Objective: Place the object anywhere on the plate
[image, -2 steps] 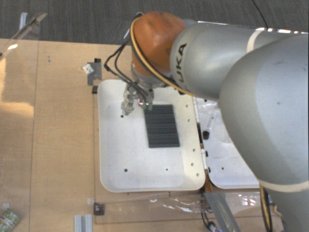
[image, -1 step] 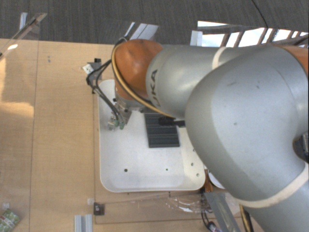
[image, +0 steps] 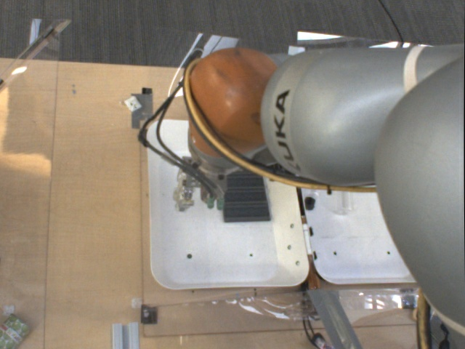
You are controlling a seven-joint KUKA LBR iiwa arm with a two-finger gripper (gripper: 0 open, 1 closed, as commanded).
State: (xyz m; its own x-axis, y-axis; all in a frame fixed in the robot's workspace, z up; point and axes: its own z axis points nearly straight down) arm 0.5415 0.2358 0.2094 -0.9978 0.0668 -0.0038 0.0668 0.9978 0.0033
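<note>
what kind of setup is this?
Likely a robot lab bench: a KUKA arm reaches over two shallow white bins on a wooden benchtop, with grey carpet beyond.

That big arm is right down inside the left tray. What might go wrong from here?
Two risks, as guesses. The arm hides much of the left bin, so whatever lies under it cannot be checked. The end effector hangs low beside a dark ribbed block and could bump it. The black cable looping off the wrist might also snag.
</note>
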